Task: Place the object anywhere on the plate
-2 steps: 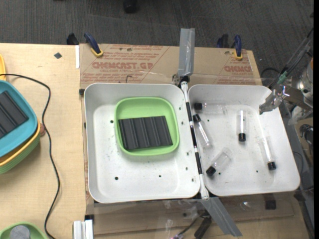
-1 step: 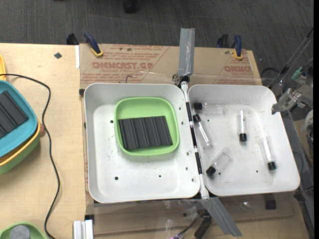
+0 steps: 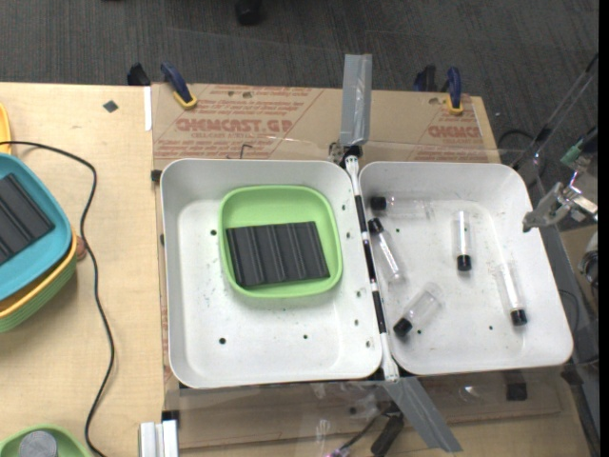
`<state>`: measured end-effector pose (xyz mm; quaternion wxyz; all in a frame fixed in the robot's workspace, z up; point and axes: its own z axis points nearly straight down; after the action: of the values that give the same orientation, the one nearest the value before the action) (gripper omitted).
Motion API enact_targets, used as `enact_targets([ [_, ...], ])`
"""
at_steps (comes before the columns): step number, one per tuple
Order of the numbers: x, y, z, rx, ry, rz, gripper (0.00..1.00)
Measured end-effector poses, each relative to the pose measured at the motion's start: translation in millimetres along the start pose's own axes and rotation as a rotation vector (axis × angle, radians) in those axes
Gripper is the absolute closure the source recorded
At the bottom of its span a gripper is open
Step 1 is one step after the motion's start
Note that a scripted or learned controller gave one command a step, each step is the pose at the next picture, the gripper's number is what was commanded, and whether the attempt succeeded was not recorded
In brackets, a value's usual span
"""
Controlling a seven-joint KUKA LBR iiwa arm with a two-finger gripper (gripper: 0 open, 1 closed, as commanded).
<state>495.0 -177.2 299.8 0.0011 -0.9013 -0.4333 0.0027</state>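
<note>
**Tubes lie in the right bin, the plate stands in the left bin**

Four clear tubes with black caps lie flat in the right bin [image 3: 542, 350], all apart from each other. The first tube [image 3: 385, 252] is close to the bin's left wall, and a loose black cap [image 3: 378, 202] lies just above it. The second tube [image 3: 462, 240] is near the middle of the bin, with its cap toward the near side. The third tube [image 3: 510, 296] lies more to the right, also with its cap toward the near side. The fourth tube [image 3: 417, 311] is short and lies slanted near the front-left part of the bin. None of them touches the plate.

The green plate [image 3: 281, 205] stands in the left bin [image 3: 190, 341], in its far half. A black ribbed insert [image 3: 280, 253] lies on it.

At the right edge of the view, just outside the rim of the right bin, a grey metal part reaches in; it seems to be the gripper [image 3: 569, 201]. I cannot tell if it is released or clenched, and nothing is seen held in it.

The two bins rest on a brown cardboard sheet [image 3: 247, 117], held by blue clamps [image 3: 177, 83] at the far side. To the left, on the wooden table [image 3: 76, 131], there is a teal bowl [image 3: 29, 236] stacked on others, and a black cable [image 3: 95, 284] runs beside it.
</note>
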Motion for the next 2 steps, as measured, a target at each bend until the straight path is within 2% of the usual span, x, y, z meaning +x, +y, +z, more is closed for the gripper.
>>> enact_targets([
  [1, -32.0, 3.4, 2.9, -0.001, 0.001, 0.173, 0.0],
  [2, 2.1, -23.5, -5.5, -0.001, -0.001, 0.423, 0.0],
])
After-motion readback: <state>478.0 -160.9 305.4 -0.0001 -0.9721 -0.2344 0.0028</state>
